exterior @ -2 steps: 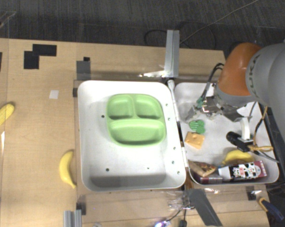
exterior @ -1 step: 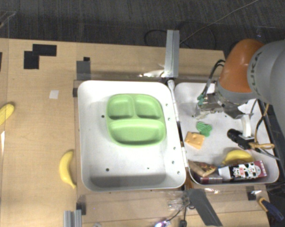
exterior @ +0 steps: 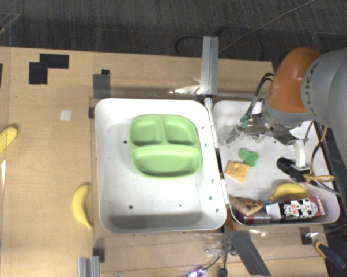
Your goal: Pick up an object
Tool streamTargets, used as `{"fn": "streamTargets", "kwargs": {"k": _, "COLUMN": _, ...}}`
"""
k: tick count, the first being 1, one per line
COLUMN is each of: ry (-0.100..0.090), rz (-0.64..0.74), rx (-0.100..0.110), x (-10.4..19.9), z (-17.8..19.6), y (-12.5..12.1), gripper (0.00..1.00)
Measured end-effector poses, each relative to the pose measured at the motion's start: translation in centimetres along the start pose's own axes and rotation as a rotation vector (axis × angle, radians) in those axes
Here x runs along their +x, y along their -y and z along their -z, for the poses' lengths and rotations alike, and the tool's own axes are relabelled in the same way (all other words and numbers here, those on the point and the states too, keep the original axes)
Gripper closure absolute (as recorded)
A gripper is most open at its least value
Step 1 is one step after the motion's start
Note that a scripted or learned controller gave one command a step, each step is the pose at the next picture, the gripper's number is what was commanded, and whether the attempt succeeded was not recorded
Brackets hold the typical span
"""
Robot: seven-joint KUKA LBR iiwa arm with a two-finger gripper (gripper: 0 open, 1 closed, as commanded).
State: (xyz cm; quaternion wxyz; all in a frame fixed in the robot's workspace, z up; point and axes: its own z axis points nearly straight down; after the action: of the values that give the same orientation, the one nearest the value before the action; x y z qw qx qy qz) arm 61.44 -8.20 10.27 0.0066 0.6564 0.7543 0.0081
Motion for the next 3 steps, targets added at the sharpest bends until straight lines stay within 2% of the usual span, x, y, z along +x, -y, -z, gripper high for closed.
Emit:
{"fn": "streamTargets", "kwargs": {"k": 1, "ry": 0.005, "rz": 0.133, "rx": 0.006, "x": -3.8, "z": -1.1, "y": 6.3, "gripper": 0.00}}
{"fn": "streamTargets", "kwargs": {"k": 2, "ry": 0.002, "rz": 0.167, "rx": 0.005, "x": -1.5, "z": -1.2, "y": 1.2, "gripper": 0.00}}
{"fn": "streamTargets", "kwargs": {"k": 3, "ry": 0.000, "rz": 0.169, "rx": -0.001, "x": -1.3, "z": 0.1, "y": 0.9, "gripper": 1.00}}
